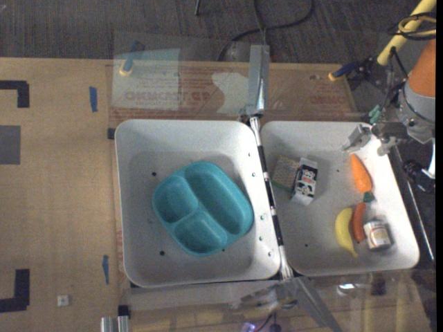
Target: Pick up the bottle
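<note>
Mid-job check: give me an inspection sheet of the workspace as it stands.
Surface: two white bins side by side on a wooden bench.
Job's things: small bottle in the right bin's near right corner.
Clutter: teal divided tray in the left bin; milk carton, carrot, banana in the right.
Grippers: gripper over the right bin's far edge, nothing between its fingers.
Cables: black cable on the floor.
Surroundings: dark carpet.
</note>
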`<state>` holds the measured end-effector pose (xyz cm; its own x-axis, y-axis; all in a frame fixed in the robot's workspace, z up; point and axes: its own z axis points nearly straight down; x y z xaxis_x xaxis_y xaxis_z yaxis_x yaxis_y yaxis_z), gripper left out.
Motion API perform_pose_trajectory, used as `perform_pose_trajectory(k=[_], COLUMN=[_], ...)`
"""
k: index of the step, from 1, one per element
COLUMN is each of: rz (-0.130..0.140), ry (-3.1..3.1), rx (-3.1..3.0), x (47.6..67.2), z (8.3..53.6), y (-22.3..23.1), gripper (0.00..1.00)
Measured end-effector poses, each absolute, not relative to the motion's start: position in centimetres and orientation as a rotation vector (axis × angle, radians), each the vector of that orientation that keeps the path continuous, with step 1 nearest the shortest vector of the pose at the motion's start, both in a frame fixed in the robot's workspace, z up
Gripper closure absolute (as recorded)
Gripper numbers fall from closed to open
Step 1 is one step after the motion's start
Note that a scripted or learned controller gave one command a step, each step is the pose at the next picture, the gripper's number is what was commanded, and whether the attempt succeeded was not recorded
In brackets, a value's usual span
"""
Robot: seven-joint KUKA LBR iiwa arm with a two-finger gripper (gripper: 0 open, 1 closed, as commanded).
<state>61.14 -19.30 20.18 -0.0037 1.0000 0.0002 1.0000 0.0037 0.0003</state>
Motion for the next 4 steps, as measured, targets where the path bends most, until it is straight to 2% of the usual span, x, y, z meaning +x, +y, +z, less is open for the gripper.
perform_pose_trajectory(k=[1, 2, 3, 4], rz=[-0.001, 0.002, 0.001, 0.000], ry=[1.999, 1.998, 2.000, 2.003], rx=[2.427, 2.425, 2.420, 2.414], x=[59.8, 59.9, 61.9, 62.0], z=[13.7, 14.7, 28.1, 29.1], y=[-15.1, -15.2, -13.6, -13.5], gripper=[0.00, 1.00, 1.00, 1.00])
